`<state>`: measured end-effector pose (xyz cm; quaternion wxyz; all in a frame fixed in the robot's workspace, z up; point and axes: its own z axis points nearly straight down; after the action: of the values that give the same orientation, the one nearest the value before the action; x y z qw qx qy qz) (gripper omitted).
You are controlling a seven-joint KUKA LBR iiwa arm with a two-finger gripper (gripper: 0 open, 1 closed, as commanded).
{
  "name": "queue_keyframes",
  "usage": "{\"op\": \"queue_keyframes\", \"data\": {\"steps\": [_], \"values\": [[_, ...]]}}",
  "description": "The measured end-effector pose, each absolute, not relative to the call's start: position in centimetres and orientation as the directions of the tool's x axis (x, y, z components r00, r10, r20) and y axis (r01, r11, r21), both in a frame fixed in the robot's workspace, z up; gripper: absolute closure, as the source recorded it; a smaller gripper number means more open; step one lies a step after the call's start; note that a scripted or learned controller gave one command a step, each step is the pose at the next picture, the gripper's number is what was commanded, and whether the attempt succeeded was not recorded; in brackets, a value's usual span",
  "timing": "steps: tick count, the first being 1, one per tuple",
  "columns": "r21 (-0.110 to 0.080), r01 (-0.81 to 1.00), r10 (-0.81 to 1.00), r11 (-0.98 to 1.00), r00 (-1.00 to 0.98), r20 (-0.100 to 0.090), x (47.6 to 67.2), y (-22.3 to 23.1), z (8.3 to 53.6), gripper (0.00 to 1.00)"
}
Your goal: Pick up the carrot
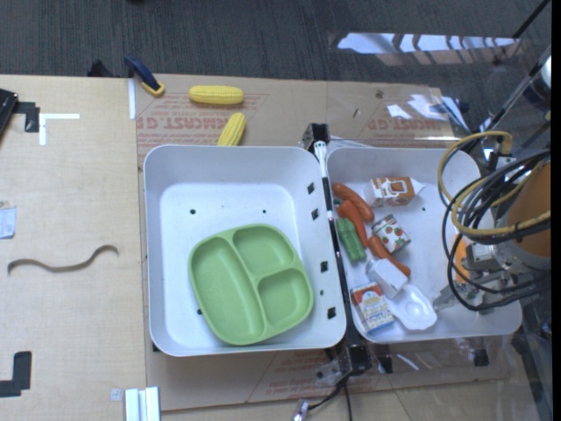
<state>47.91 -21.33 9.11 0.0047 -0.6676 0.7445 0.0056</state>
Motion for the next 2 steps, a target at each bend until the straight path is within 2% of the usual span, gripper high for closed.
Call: {"op": "queue_keyframes", "data": {"steps": [1,2], "values": [[0.001,-1.000,-1.000,-0.018,0.018,-0.016,47.90,-21.24,9.09,0.00],[0.001,-1.000,-1.000,-0.018,0.018,-0.016,47.90,-21.24,9.09,0.00]]}}
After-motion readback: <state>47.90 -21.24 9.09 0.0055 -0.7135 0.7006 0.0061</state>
